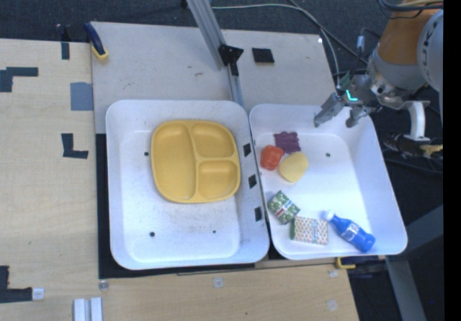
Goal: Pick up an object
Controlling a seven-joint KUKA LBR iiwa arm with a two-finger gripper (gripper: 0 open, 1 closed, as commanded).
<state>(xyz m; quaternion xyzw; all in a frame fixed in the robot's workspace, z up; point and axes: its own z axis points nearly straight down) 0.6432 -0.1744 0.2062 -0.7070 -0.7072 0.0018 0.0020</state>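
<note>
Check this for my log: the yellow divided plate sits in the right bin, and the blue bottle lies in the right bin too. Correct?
Not quite. The camera view shows the yellow divided plate in the left bin. The blue bottle does lie in the right bin.

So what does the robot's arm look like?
The arm is grey and rounded, with an orange band near the top. Black cables loop around that band. At the end sits a two-finger gripper with dark grey metal fingers and a small teal light glowing just above them.
</note>
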